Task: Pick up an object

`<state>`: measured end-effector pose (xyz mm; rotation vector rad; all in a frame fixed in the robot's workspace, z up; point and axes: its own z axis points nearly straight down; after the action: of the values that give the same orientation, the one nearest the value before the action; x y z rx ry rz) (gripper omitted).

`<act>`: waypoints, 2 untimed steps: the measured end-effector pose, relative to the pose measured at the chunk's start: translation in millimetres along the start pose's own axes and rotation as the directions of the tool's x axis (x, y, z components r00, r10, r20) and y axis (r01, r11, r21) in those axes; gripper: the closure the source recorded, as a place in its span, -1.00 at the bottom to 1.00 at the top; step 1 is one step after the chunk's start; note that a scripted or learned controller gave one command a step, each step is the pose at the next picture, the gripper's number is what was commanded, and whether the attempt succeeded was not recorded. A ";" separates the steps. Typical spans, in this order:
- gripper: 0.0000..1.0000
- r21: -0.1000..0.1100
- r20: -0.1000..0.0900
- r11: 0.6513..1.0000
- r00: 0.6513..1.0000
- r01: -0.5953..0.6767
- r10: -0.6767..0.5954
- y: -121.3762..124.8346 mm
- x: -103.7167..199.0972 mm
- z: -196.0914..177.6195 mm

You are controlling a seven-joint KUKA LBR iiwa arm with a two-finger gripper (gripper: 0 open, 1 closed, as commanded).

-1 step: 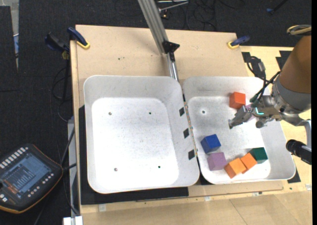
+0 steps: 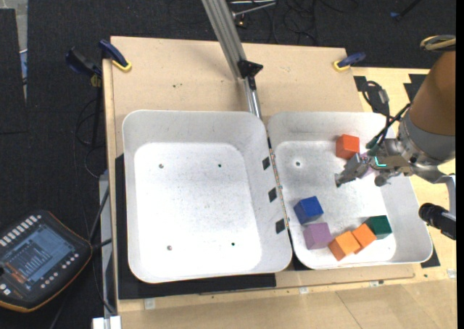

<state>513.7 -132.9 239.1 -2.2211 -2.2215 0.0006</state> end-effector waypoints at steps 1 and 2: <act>-1.00 0.006 -0.001 1.000 1.000 -0.002 0.002 -0.4 -0.8 64.2; -1.00 0.000 -0.001 1.000 1.000 -0.002 0.002 5.1 2.9 107.4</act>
<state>518.8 -130.1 131.7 -2.2231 -2.2191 -0.0003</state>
